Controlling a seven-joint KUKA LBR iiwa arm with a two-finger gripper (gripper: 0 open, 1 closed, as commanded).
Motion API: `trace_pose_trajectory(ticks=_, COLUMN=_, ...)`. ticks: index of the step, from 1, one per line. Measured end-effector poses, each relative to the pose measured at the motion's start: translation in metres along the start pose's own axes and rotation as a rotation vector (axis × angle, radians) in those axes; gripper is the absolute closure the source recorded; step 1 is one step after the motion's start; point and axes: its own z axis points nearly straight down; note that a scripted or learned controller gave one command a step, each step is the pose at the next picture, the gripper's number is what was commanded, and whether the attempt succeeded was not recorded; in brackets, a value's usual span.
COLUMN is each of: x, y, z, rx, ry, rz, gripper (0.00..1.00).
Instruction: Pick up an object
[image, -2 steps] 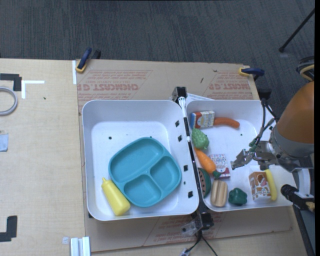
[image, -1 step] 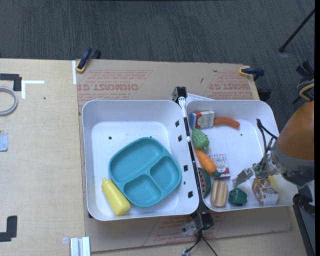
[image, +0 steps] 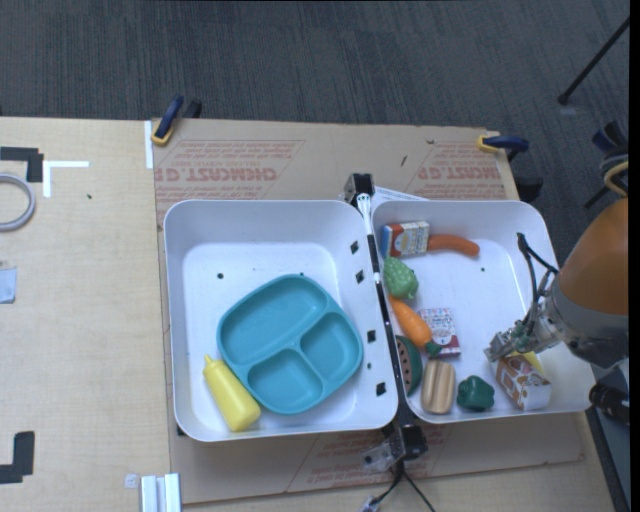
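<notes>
Two white bins side by side. Gripper low in right bin near its right wall, directly above a small carton, white with orange-brown print, lying tilted in the front right corner. Finger opening: cannot tell; no object seen between them. Green pepper just beside carton.
</notes>
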Motion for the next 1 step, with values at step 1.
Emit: trace_pose_trajectory(ticks=1, x=0.0593, y=0.0296, z=-0.1264, rx=0.001, ry=-0.001, rz=0.154, gripper=1.0)
